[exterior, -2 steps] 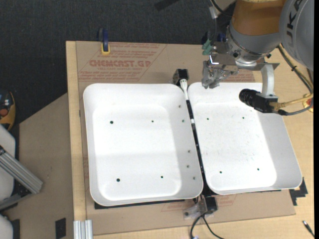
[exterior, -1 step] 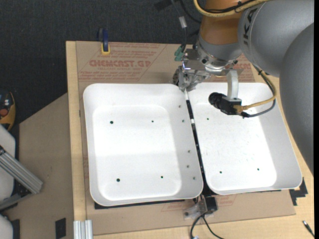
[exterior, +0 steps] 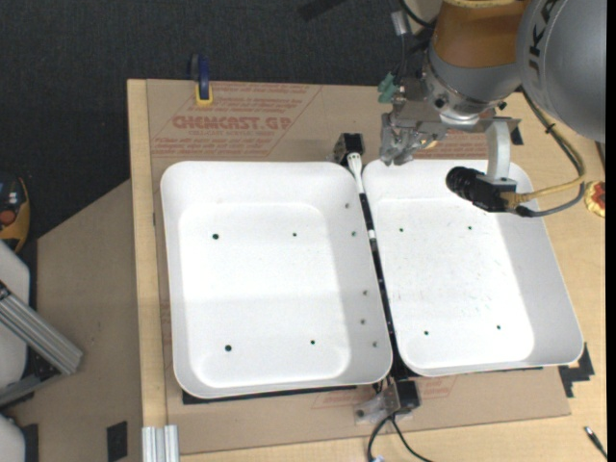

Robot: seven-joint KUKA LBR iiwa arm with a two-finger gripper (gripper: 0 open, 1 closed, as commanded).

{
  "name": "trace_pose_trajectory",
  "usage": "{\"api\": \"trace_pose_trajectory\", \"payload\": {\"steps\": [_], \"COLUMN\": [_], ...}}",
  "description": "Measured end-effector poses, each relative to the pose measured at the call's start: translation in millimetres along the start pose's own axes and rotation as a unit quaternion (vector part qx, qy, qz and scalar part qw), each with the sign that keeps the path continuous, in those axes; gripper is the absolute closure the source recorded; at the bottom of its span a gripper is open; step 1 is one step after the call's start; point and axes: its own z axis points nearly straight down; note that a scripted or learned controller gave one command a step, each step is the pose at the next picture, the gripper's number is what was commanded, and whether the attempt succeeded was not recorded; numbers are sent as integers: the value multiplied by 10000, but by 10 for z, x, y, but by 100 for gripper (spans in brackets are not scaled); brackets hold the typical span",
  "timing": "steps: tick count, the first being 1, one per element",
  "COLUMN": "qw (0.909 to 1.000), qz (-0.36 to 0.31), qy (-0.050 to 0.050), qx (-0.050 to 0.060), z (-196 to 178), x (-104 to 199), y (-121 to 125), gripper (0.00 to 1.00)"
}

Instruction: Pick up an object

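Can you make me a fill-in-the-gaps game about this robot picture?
1. The bench holds ____ shallow white bins side by side.
2. The gripper hangs over the far edge of the ____ bin as the camera sees it.
3. The band above the robot's wrist is coloured ____.
4. The small clamp at the far edge of the board is blue and ____.

Missing words: two; right; orange; yellow
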Motion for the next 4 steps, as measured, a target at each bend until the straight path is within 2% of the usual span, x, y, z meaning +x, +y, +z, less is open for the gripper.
{"api": "trace_pose_trajectory", "payload": {"steps": [1,2,3,4], "qw": [10000,10000,10000,10000], "qz": [-4,-44,-38,-25], "qy": [3,12,19,5], "qx": [-2,67,-39,29], "z": [-277,594,-367,426], "x": [-30,690,1230,1639], "y": [-151,-75,110,425], "gripper": [100,100,100,100]}}
